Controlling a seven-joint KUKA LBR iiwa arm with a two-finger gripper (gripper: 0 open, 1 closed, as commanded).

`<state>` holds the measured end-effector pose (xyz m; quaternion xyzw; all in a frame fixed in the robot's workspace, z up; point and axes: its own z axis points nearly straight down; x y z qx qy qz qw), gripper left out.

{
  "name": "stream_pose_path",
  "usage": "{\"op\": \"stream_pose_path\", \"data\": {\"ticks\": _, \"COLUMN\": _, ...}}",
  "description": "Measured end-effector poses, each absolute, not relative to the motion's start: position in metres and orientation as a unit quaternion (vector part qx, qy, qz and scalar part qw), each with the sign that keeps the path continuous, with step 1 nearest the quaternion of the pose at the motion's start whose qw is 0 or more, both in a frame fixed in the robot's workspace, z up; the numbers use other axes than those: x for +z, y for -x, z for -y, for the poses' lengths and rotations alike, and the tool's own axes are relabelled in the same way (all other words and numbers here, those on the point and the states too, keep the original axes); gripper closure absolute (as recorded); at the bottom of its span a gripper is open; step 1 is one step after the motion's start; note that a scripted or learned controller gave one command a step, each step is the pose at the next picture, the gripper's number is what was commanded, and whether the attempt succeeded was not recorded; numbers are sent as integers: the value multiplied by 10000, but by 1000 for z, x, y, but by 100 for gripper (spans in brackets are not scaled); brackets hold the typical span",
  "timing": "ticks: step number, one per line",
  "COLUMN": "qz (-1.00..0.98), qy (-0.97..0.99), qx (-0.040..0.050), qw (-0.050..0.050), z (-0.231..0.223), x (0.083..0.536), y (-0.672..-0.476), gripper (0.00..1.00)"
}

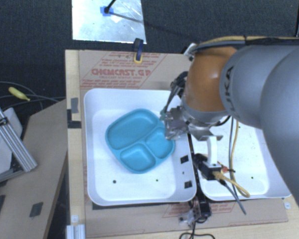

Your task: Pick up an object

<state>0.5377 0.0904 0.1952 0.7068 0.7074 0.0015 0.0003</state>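
A blue divided plate (138,140) with three compartments lies tilted in the middle of the left white bin (103,189). My gripper (169,126) hangs low over the plate's right rim, close to the wall between the two bins. The grey arm with its orange band (209,86) comes in from the right and hides what lies under the wrist. I cannot tell whether the gripper touches the plate's rim.
The right bin (256,180) is largely covered by the arm. Both bins rest on a cardboard sheet (120,68). A shiny foil sheet (108,14) lies at the back, and aluminium rails (10,138) stand at the left.
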Motion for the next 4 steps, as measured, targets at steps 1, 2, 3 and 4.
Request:
{"op": "stream_pose_path", "data": {"ticks": 1, "qz": -7078, "qy": -7064, "qx": 28, "qw": 9, "z": -91, "x": 206, "y": -539, "gripper": 100}}
{"op": "stream_pose_path", "data": {"ticks": 2, "qz": -7086, "qy": -7056, "qx": 60, "qw": 39, "z": -85, "x": 332, "y": -535, "gripper": 100}}
{"op": "stream_pose_path", "data": {"ticks": 3, "qz": -7091, "qy": -7051, "qx": -2, "qw": -9, "z": -115, "x": 302, "y": -495, "gripper": 100}}
{"op": "stream_pose_path", "data": {"ticks": 4, "qz": -7067, "qy": -7075, "qx": 49, "qw": 34, "z": -78, "x": 385, "y": -488, "gripper": 100}}
